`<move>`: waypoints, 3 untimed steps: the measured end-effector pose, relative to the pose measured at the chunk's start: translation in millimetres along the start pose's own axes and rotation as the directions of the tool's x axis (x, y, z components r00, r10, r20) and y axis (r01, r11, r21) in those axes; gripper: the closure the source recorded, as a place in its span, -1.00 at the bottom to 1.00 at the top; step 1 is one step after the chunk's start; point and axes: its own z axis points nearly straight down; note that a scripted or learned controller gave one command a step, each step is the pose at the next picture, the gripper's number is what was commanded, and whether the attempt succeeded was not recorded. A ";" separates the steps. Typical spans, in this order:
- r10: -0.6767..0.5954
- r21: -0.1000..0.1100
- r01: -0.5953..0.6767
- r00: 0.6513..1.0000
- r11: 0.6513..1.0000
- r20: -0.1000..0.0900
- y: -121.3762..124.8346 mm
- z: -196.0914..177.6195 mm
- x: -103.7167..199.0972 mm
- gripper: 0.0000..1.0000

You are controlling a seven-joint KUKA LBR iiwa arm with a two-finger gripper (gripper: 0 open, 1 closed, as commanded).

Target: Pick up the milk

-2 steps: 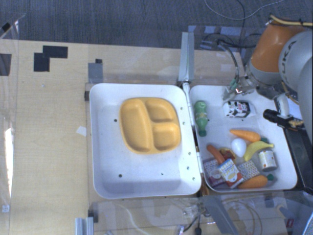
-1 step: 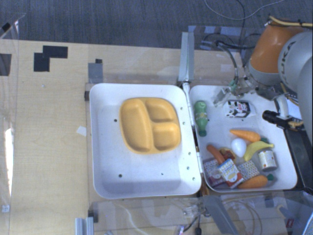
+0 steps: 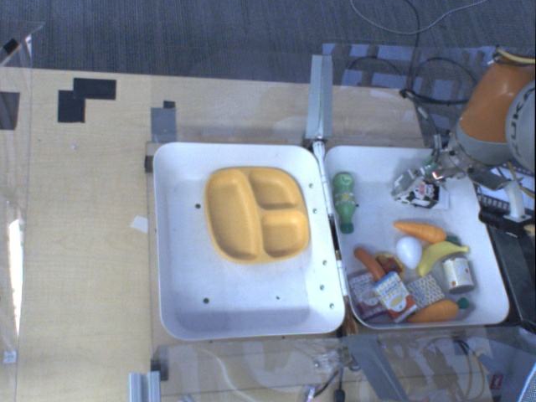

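Orange-banded arm reaches into the right bin [image 3: 499, 304]; its end effector [image 3: 416, 187] hovers near the back — grip state unclear. The milk carton [image 3: 392, 292] lies at the front, beside a carrot [image 3: 435, 311] and an egg [image 3: 409, 250] — untouched.

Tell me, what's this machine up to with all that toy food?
A robot arm reaches in from the right, and its end effector is down in the right bin, near the back. There seems to be a small black-and-white thing at its tip, but I cannot tell what it is or whether it is gripped. Its job is picking up the milk; a small carton that may be the milk lies at the front of the pile, apart from the end effector. The left bin holds a yellow divided plate.
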 end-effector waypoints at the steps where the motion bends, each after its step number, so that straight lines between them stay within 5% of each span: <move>1: -0.011 -0.013 0.011 1.000 1.000 0.001 7.6 -14.8 4.9 1.00; 2: 0.067 0.011 -0.067 0.998 0.998 0.004 -5.3 -134.2 60.4 1.00; 3: 0.154 0.011 -0.154 0.988 0.988 0.006 26.5 -5.5 34.8 1.00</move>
